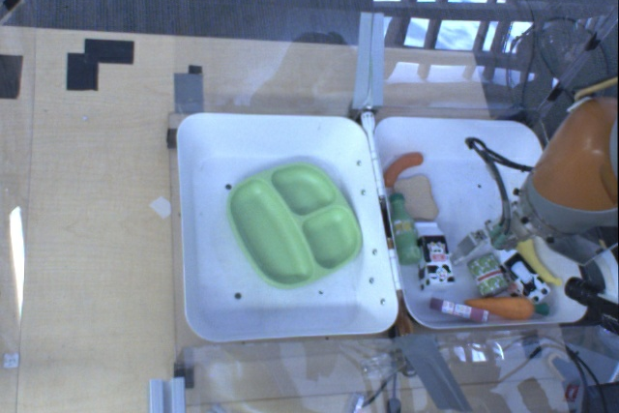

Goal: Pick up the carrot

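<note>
Carrot (500,308) lies lengthwise along right bin (455,135) front edge, near its front-right corner.
Arm wrist (577,174) sits just behind it; jaw state: can't tell.

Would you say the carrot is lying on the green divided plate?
No, the carrot lies in the right bin, while the green plate sits in the left bin.

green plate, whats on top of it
Nothing lies on the green plate; its three compartments show bare. The left bin floor beneath it is covered, so unseen.
</note>
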You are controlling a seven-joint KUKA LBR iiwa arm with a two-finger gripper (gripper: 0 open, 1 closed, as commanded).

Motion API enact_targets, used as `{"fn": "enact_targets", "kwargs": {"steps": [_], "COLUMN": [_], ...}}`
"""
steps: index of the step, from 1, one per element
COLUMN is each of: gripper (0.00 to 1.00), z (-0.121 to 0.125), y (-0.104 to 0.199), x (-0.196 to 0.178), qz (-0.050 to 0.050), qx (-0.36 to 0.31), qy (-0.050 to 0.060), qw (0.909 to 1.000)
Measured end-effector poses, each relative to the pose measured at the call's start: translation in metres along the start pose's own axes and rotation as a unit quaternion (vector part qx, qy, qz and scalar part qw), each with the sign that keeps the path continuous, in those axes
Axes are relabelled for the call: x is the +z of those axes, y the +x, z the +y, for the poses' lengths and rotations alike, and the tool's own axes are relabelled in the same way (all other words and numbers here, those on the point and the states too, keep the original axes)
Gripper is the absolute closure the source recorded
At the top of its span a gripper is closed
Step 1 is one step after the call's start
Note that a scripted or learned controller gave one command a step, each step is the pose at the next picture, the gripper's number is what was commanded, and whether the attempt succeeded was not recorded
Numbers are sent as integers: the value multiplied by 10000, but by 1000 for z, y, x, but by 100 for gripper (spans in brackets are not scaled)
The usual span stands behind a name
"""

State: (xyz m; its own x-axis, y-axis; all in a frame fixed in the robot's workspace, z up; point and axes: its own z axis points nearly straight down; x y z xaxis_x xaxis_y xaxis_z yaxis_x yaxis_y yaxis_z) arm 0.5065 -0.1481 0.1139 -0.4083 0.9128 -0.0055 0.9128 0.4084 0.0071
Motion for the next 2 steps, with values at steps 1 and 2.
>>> {"fn": "enact_targets", "kwargs": {"steps": [1,2], "gripper": [0,0], "z": [14,106], "y": [-8,-17], "x": [3,-15], "qz": [-183,-102], "qx": [-2074,-3682], "qy": [-159,23], "qw": [9780,9297]}}
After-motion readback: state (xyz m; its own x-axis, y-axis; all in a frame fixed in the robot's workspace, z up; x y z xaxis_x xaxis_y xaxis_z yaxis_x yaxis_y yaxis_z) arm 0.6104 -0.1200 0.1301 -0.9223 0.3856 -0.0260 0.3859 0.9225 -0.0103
